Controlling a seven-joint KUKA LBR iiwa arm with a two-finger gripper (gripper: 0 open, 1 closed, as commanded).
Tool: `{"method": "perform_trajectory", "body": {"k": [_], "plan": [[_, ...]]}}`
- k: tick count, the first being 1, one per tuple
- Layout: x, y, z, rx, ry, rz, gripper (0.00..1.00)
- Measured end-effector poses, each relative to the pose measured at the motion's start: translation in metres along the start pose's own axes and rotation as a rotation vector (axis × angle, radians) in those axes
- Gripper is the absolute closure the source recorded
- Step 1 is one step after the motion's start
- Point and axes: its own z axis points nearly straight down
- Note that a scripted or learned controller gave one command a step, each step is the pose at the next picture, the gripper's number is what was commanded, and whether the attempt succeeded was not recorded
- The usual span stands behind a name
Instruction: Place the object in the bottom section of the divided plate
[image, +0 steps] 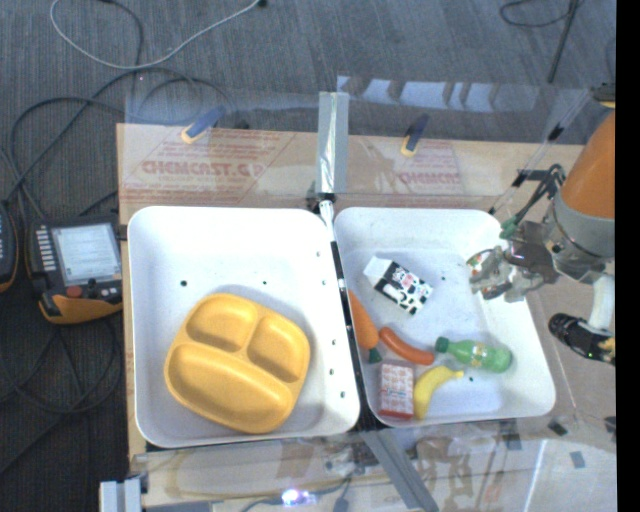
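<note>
Yellow divided plate (238, 361) in left bin (150, 250); gripper (492, 273) over right bin (520, 395) | grip state: cannot tell

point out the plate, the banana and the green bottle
plate (238, 362), camera view, on its big bottom section
banana (432, 386), camera view, on its curved middle
green bottle (480, 354), camera view, on its body

Two white bins (150, 300) are seen side by side on the counter (230, 170). A handheld pendant (75, 262) lies on grey carpet (200, 50) to the left. Cables (120, 45) are strewn across the carpet.
</note>
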Motion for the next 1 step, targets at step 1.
{"method": "perform_trajectory", "body": {"k": [1], "plan": [[0.05, -0.0281, 0.1512, -0.013, 0.008, 0.05, 1.0]]}}
